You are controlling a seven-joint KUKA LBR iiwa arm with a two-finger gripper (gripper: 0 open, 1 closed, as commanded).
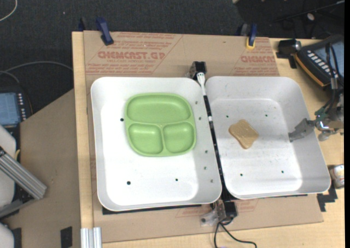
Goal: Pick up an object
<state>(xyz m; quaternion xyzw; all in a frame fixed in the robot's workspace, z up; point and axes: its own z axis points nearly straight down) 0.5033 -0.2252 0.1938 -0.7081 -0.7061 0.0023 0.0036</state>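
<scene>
Approach step, nothing grasped. Gripper (304, 127) at 3 o'clock edge of right bin (284, 91); finger state: cannot tell. Next: travel toward 9 o'clock, descend over tan piece (243, 133).

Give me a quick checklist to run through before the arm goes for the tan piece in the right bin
1. Target in view: tan piece lies flat in the right bin: ok.
2. Space around target: nothing touches it: ok.
3. Gripper position: at the bin's right side, apart from the piece, not above it: not ok.
4. Finger state: cannot tell.
5. Green divided tray sits in the left bin, out of the path: ok.
</scene>
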